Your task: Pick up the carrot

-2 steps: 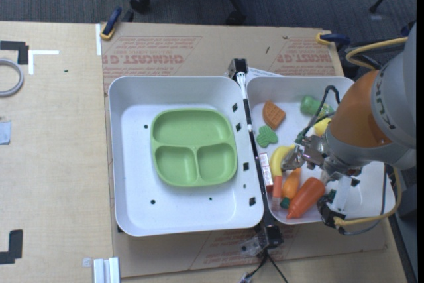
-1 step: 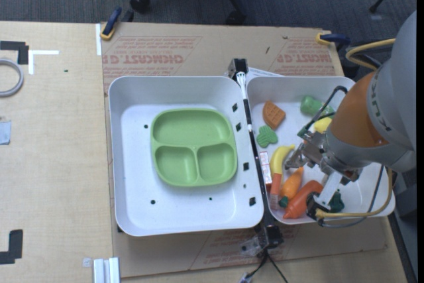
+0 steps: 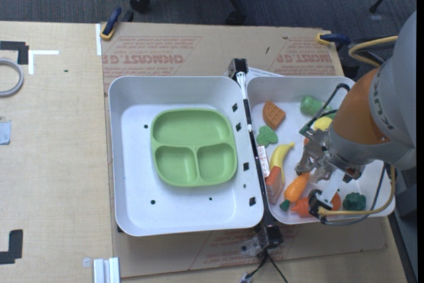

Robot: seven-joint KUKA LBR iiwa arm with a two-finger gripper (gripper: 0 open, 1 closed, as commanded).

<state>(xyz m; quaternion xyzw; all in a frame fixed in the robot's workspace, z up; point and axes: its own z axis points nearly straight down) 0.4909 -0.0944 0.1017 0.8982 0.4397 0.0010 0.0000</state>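
We judge this the approach step: the hand (image 3: 311,172) hovers over the orange plastic carrot (image 3: 296,187); we cannot tell its opening. Next, descend squarely.

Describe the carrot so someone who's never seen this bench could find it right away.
Look in the right white bin, near its front edge, just under the gripper. The carrot is the short orange piece lying at a slant beside the yellow banana; its plain bright orange sets it apart from that banana.
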